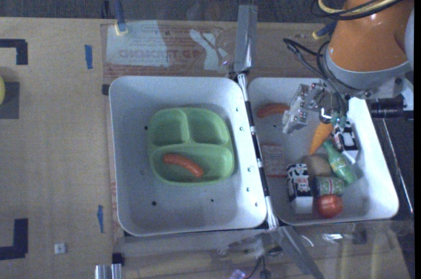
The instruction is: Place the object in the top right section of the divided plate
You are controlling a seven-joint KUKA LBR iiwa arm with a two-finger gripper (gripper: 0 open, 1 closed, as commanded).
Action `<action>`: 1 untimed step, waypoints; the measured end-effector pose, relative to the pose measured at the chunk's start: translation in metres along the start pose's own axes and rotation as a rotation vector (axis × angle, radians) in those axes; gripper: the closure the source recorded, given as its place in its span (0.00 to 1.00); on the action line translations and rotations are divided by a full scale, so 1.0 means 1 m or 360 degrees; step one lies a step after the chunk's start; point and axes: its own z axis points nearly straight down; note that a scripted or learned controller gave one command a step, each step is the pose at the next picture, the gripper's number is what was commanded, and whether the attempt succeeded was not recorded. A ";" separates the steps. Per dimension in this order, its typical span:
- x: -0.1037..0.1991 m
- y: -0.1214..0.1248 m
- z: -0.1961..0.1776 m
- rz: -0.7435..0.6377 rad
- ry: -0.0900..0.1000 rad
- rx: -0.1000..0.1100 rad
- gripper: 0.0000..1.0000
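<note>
Found the gripper (299,114) low over the upper part of the right bin (385,172), slung from the grey wrist under the arm's orange band (368,21), with the arm reaching in from the right and bent down toward the bin floor. Could not tell whether the claw was released or clenched; saw nothing clearly gripped in it.

Noted a reddish sausage (272,110) lying on the bin floor just left of the claw, long axis running nearly straight away from it, far end tipped slightly down. Noted an orange carrot (321,137) just below and right of the claw, long axis slanted, upper end toward the wrist and lower end toward the pile of toys. Could not make out which end was the tip.

Saw farther below the claw, bunched together, a brown round piece (318,164), a green bottle (340,164), a cow-patterned carton (299,183) and a red tomato (329,206).

Placed the green divided plate (158,133) well to the claw's left, in the left bin (131,205), beyond the wall between the bins. Saw its top right section (214,127) bare, and a second sausage (183,165) in its wide bottom section, long axis slanting down toward the claw's side.
</note>
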 end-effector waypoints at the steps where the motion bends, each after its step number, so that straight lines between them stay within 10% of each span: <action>1: -0.013 0.040 -0.067 -0.0150 -0.0008 -0.0003 1.00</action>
